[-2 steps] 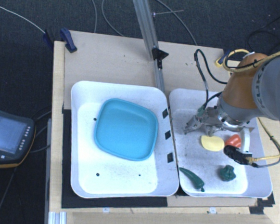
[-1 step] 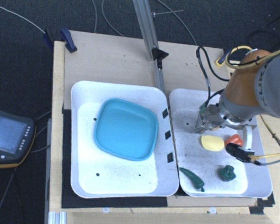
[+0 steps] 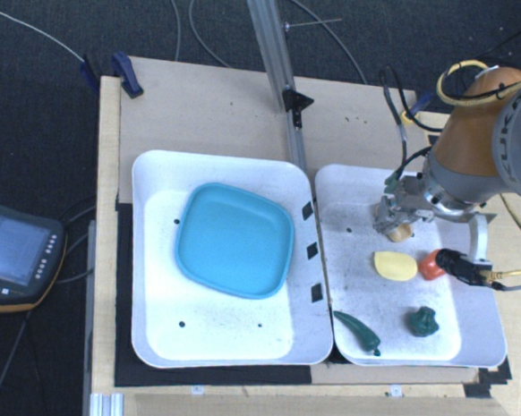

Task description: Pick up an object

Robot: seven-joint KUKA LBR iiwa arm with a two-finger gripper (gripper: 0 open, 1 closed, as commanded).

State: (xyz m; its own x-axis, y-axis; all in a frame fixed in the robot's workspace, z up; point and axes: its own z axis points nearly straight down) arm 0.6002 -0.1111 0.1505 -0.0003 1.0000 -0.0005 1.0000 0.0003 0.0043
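My gripper (image 3: 394, 222) hangs over the back half of the right bin (image 3: 360, 193), pointing down. A small tan thing (image 3: 401, 231) shows right at its tip; whether it is gripped is unclear. Just in front of the gripper a yellow oval object (image 3: 394, 265) lies on the bin floor, with a small red object (image 3: 430, 266) touching its right side. Further forward are a dark green lumpy object (image 3: 423, 321) and a long green pepper (image 3: 358, 331) near the bin's front left corner.
The left bin (image 3: 150, 239) holds a light blue square plate (image 3: 236, 238). A metal pole (image 3: 273, 51) slants up from between the bins at the back. A handheld control pendant (image 3: 10, 255) lies on the floor to the left.
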